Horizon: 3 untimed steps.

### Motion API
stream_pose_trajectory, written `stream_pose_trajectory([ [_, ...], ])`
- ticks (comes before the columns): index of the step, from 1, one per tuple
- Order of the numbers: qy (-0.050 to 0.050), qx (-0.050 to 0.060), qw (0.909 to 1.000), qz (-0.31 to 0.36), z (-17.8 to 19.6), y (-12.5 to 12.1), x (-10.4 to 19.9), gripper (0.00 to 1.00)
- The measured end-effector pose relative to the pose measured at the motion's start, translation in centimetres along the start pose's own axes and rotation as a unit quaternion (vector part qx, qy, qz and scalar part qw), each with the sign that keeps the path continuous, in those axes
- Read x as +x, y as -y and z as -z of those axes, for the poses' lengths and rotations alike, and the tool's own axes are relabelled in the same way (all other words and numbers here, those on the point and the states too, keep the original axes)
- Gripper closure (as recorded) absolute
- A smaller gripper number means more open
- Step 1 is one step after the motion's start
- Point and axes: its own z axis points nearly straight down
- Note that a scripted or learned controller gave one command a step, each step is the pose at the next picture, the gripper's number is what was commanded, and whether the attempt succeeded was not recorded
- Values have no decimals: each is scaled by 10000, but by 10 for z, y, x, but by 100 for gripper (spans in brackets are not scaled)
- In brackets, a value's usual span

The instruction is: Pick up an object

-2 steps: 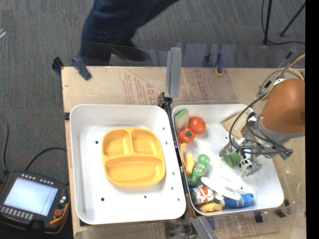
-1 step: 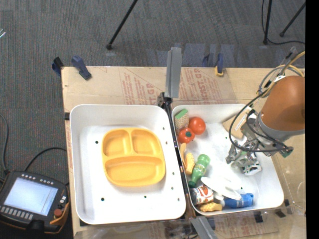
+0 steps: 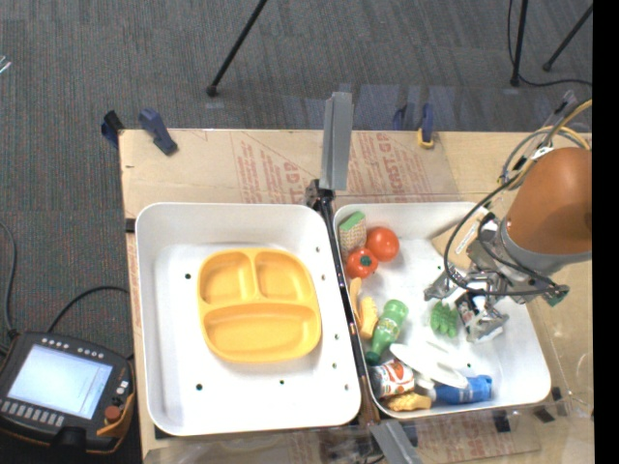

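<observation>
- Grey carpet lies all around your bench [image 3: 280,167], and two tripod legs stand on it at the back, well away from the work.
- Two white bins sit side by side on the bench, so things can go from one to the other.
- Your left bin [image 3: 164,249] has a yellow tray [image 3: 259,304] lying flat in the middle, with three dips in it. It looks like a spot to put things down later, I think.
- Your right bin [image 3: 537,356] has all the toys, so that is where you should pick.
- Two red tomatoes [image 3: 372,251] sit near the bin's far left corner, touching each other.
- A green bottle [image 3: 387,325] lies tilted near the middle wall, next to a yellow corn piece [image 3: 368,312].
- A white spoon [image 3: 430,363], a blue tube [image 3: 469,390] and a can [image 3: 395,379] are piled at the front edge.
- Your gripper [image 3: 471,309] hangs low in the right bin, because the arm comes in from that side.
- A small green leafy toy [image 3: 444,319] sits just beside the gripper. I think that is the toy you are going for.
- I cannot tell if your gripper is squeezed or loose, or if it has the green toy.
- Go slowly, since the toys are packed close and one could get bumped.
</observation>
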Motion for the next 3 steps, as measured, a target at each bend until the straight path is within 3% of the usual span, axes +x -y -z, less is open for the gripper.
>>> stream_pose_trajectory([
  [1,-24,-11,9997,229,-11,-32,-11,0],
  [2,-7,-7,9997,252,-1,-33,-14,100],
  [3,-9,-9,9997,255,-1,-33,-14,0],
])
